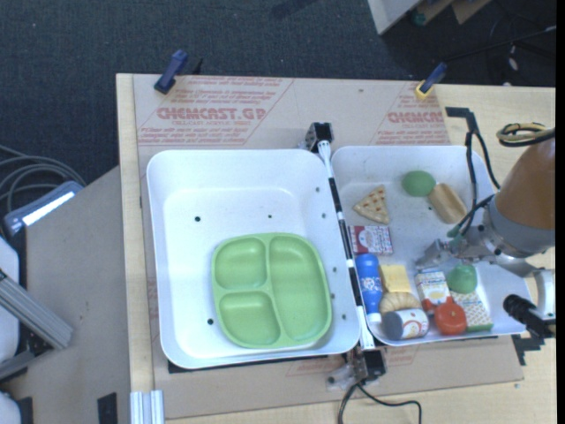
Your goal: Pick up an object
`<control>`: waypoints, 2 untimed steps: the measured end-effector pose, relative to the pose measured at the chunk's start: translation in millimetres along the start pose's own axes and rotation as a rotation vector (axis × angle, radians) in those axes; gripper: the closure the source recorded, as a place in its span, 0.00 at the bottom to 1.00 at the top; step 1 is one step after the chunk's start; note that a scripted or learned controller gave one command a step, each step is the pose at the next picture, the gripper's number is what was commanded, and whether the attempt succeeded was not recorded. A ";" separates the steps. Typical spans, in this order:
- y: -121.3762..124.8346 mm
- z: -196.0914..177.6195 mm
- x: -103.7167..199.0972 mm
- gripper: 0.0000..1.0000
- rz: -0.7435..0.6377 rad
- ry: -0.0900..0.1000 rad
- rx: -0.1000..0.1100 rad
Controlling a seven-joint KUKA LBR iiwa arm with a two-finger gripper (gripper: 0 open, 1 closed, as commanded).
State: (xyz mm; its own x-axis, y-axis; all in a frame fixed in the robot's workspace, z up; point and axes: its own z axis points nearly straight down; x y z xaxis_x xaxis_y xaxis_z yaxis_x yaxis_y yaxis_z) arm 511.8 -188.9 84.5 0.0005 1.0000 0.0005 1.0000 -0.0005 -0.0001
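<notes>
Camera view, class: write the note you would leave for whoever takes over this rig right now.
Gripper: low over the right bin, beside the green ball; finger state unclear, nothing visibly held.
Right bin: pizza slice, green lime, bread roll, blue bottle, red tomato and more.
Left bin: green divided plate.
Done: no pick confirmed.
Left: grasp and lift one object.

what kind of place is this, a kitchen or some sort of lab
Most likely a robotics lab bench, not a kitchen: two white bins are clamped side by side on a board, a grey and orange robot arm reaches over toy food, and loose cables lie on the carpet.
</notes>
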 end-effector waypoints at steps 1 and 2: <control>42.1 -8.2 71.6 0.00 -0.002 -0.001 -0.002; 117.3 -32.1 27.4 0.00 -0.001 -0.002 -0.002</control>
State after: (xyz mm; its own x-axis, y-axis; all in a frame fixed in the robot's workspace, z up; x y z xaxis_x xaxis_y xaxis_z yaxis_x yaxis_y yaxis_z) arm 629.1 -161.6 116.6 -0.0005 1.0000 -0.0012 1.0000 0.0005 0.0021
